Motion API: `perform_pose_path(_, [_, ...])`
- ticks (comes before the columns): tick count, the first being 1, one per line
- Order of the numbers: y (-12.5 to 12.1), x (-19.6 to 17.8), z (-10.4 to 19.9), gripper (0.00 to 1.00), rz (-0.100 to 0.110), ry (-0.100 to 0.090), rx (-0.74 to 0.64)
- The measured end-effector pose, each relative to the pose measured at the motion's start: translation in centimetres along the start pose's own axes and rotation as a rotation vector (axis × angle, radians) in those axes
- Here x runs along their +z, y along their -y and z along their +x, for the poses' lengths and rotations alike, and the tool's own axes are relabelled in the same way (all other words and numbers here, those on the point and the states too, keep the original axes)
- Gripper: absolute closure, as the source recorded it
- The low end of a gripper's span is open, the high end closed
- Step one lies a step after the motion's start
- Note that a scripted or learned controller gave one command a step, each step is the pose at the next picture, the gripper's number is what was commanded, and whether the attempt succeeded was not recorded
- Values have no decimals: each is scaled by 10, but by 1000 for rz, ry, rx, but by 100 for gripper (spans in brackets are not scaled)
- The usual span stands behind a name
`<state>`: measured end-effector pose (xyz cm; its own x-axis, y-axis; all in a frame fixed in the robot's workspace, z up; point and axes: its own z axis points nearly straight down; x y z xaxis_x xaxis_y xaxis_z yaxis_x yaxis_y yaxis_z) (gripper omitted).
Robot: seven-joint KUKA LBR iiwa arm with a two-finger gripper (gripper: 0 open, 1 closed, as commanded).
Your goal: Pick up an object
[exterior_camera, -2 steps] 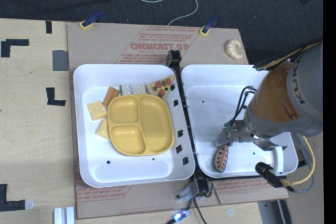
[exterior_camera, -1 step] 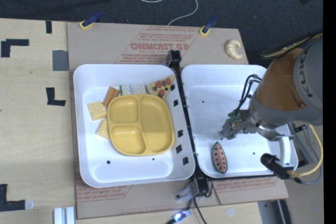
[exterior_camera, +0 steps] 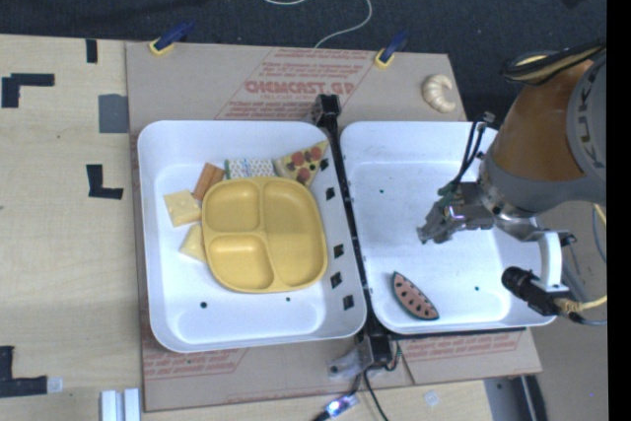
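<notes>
**Hovering over the right bin, nothing in the fingers**

Looking down on the bench, we see the gripper [exterior_camera: 439, 224] hanging over the middle of the right bin [exterior_camera: 394, 158], reached in from the right edge on the grey arm [exterior_camera: 537, 168] with its orange band. We make out dark fingers pointing toward the bin's centre, but whether they are apart or together we cannot tell from this slant; nothing shows between them.

The nearest thing to pick is the brown, spotted leaf-shaped object [exterior_camera: 414, 297], lying flat by the front edge of the right bin, near its front-left corner and well apart from the gripper.

Across the divider, the left bin [exterior_camera: 163, 212] carries a yellow divided plate [exterior_camera: 264, 234] at its centre. Tucked around the plate's back and left edges we spot a tan cracker-like square [exterior_camera: 181, 207], an orange-brown stick [exterior_camera: 206, 179] and a patterned pizza-like slice [exterior_camera: 306, 160]. Beyond the right bin's back-right corner a small beige lump [exterior_camera: 441, 92] sits on the cardboard [exterior_camera: 296, 79].
</notes>
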<state>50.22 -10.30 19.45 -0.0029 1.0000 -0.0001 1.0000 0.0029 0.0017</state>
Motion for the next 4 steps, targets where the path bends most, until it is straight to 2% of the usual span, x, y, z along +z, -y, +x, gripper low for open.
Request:
perform_pose_path(1, [-1, -31, 1, 100, 0, 0, 1])
perform_pose_path(2, [-30, -34, 37, 100, 2, -1, -2])
perform_pose_path(3, [-44, -38, 84, 100, 3, -1, -3])
perform_pose_path(4, [-47, -23, 68, 100, 5, 2, 3])
